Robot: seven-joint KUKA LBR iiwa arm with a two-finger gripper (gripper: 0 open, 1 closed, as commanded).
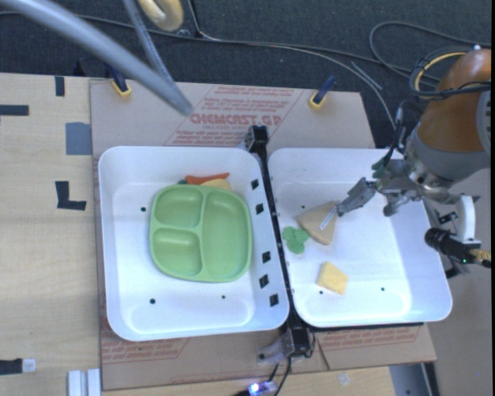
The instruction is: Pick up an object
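Tool (pixel 340 211) low over tan wedge (pixel 317 222)

tan wedge (pixel 318 222) | right bin | flat | beside green piece (pixel 294 238)

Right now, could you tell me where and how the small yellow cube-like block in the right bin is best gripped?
The small yellow block lies flat and alone on the right white bin's floor, apart from the tan wedge and green piece. I'd come straight down and pinch across its two opposite side faces; nothing crowds them.

The grey arm (pixel 445 151) wears an orange band, with black cabling beside its metal pincer (pixel 346 207).
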